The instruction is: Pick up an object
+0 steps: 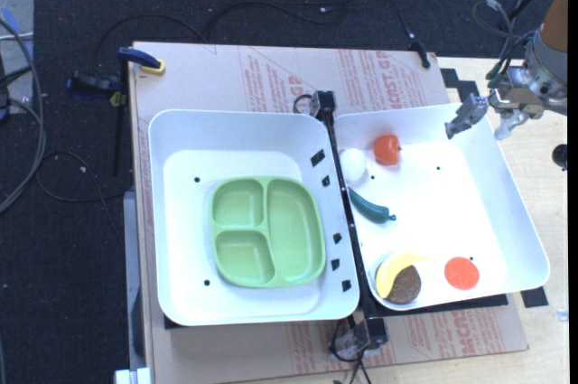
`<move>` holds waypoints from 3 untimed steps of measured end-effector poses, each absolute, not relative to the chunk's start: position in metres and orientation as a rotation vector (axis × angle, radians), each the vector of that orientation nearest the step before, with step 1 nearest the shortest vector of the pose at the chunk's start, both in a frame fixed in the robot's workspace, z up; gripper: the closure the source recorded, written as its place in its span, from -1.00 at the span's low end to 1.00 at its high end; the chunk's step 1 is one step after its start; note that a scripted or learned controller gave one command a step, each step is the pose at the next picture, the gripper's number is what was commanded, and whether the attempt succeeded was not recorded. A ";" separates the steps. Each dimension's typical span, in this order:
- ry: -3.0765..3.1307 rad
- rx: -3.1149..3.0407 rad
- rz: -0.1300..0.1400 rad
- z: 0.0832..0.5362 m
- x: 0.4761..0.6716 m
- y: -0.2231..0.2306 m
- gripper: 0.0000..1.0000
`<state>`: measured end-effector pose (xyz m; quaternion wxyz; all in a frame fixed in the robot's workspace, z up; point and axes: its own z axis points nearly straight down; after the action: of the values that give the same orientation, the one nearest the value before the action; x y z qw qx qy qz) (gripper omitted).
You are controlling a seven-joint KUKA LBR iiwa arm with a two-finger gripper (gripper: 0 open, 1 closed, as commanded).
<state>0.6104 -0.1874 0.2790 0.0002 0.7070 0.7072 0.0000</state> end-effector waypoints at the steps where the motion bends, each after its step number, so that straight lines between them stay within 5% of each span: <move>1: 2.222 2.220 0.001 0.289 0.611 -0.187 1.00; 2: 2.222 2.220 0.000 0.289 0.610 -0.187 -1.00; 3: 2.222 2.219 0.001 0.299 0.611 -0.187 1.00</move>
<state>0.6107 -0.1871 0.2992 0.0004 0.7066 0.7076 0.0002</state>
